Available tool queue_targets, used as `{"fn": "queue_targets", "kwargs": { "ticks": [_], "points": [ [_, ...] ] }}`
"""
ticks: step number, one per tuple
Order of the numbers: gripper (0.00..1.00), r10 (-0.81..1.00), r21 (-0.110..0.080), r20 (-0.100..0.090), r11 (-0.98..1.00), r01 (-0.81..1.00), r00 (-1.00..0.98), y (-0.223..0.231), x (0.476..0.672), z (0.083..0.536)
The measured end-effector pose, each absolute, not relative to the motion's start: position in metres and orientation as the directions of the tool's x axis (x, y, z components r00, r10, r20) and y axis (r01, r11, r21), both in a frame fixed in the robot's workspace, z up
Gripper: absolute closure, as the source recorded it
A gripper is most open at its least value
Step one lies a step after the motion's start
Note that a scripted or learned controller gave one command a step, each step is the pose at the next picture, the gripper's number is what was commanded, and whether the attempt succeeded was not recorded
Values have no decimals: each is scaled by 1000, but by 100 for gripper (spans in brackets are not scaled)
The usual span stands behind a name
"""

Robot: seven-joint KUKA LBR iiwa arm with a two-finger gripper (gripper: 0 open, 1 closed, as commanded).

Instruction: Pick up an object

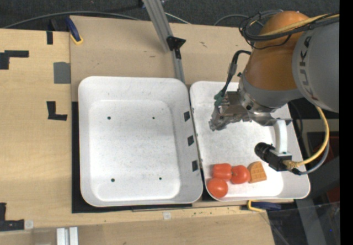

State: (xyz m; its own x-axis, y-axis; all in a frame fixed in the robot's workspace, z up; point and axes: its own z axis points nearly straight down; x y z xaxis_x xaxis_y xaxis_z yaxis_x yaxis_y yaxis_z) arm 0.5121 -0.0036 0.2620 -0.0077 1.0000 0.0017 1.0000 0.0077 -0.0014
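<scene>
The metal pincer [216, 122] hangs over the speckled floor of the right bin [242, 139], and whether it is apart or together I cannot tell. Below it, at the bin's near edge, sit three glossy rounded red tomatoes [227, 177], touching, with a tan ridged waffle [257, 172] just beside them.

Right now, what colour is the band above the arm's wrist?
Orange, as the camera view shows: the band sits just above the claw.
</scene>
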Motion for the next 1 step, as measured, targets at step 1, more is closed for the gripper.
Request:
{"fn": "queue_targets", "kwargs": {
  "ticks": [1],
  "points": [
    [100,1000,-2,0,5,1000,-5,39,522,251]
  ]
}}
